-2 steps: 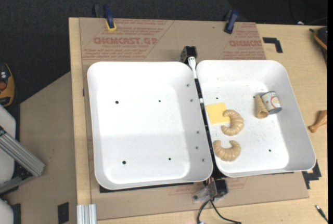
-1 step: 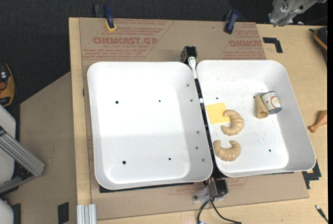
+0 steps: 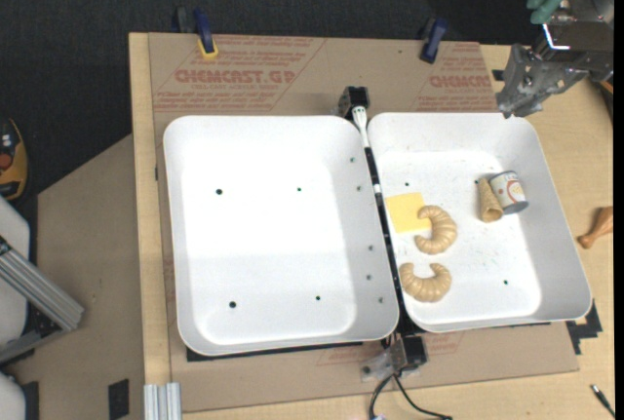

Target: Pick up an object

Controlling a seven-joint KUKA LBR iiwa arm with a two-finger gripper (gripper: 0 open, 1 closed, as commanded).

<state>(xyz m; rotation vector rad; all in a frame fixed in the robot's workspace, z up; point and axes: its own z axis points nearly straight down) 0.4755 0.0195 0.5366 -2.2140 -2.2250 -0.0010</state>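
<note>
The right bin holds several items. A flat yellow square lies near its left wall, touching a curled tan croissant. A second croissant lies just below them. A small brown and grey roll rests toward the bin's right side. My gripper hangs above the bin's far right corner, outside the rim and apart from every item, with nothing seen in it. The arm's wrist rises to the upper right.
The left bin sits beside the right one, with a black divider strip between them. Blue clamps hold the cardboard base at the back. A small wooden piece lies off the right bin's edge.
</note>
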